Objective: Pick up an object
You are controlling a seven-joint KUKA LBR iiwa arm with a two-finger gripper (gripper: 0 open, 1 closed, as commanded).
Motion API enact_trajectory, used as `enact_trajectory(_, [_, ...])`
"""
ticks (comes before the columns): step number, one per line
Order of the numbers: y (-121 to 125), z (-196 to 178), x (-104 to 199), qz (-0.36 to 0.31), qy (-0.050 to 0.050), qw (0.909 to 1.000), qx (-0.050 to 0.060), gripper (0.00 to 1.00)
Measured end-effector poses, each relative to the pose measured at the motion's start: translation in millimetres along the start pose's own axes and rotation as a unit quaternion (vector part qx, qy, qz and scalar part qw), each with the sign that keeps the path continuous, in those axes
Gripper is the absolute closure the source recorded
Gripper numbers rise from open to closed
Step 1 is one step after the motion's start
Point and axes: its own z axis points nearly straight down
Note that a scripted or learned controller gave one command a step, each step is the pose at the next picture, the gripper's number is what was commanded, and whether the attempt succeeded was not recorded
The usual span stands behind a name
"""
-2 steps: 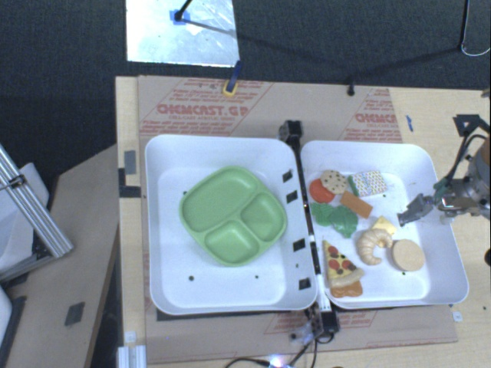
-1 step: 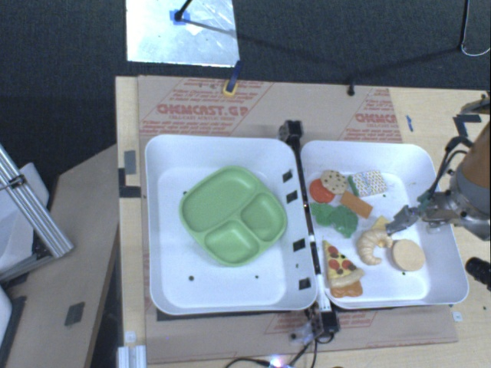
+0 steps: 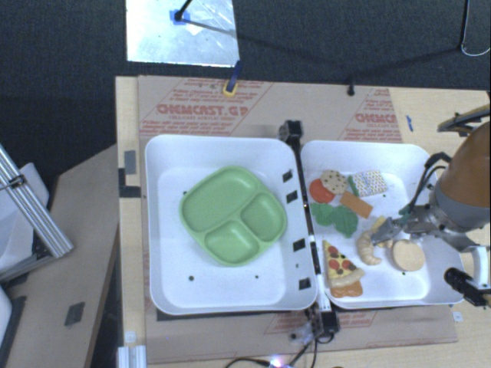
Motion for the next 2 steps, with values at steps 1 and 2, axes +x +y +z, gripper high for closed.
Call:
enact_trajectory(1, [4.6, 26.8, 1.2, 0.000, 0.002, 1.0000, -0.005, 0.00])
enact_trajectory(2, [6.1, 14.7, -0.1, 0.000, -0.001, 1.0000, -0.009, 1.00])
